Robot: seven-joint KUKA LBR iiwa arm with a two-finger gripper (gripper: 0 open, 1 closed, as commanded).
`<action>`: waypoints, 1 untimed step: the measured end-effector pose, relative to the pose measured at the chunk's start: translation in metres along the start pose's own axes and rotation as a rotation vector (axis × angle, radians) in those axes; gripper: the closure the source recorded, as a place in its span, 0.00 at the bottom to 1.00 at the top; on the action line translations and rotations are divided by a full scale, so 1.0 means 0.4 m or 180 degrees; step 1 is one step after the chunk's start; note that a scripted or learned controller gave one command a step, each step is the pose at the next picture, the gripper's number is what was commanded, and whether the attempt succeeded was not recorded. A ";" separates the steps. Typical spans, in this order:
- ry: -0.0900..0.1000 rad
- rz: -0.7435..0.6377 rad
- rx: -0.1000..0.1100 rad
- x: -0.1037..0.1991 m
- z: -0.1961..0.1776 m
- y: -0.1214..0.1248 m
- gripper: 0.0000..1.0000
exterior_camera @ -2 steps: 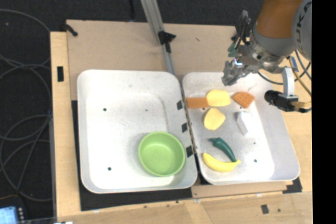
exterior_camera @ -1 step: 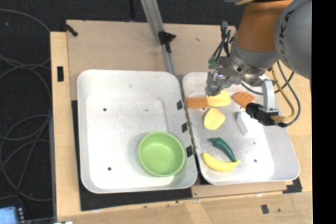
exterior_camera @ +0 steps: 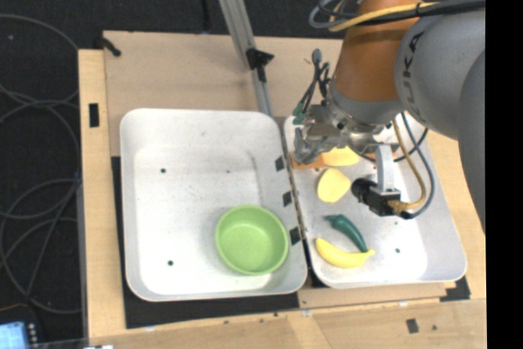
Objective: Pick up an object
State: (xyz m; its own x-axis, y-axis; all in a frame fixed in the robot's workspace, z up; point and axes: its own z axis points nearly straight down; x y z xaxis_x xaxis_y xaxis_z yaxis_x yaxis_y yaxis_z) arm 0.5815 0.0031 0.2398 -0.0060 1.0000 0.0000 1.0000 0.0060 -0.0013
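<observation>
Gripper [exterior_camera: 315, 145] low in rt bin [exterior_camera: 433, 257], jaw state unclear, banana [exterior_camera: 341, 254] nr front, green bowl [exterior_camera: 251, 239] in left bin [exterior_camera: 163, 176]

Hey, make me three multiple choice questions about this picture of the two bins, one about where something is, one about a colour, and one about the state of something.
1. Where is the green bowl?
A. left bin's near right corner
B. right bin
C. on the bench outside the bins

2. What colour is the banana?
A. red
B. yellow
C. blue

3. How does the bowl stand?
A. upside down
B. on its side
C. upright, opening up

Answers: 1 A, it sits in the left bin by the divide. 2 B, it is yellow, beside the dark green pepper in the right bin. 3 C, its hollow inside faces the camera.
</observation>
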 end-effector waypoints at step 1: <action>0.0003 0.0009 -0.0005 0.120 0.023 -0.040 1.00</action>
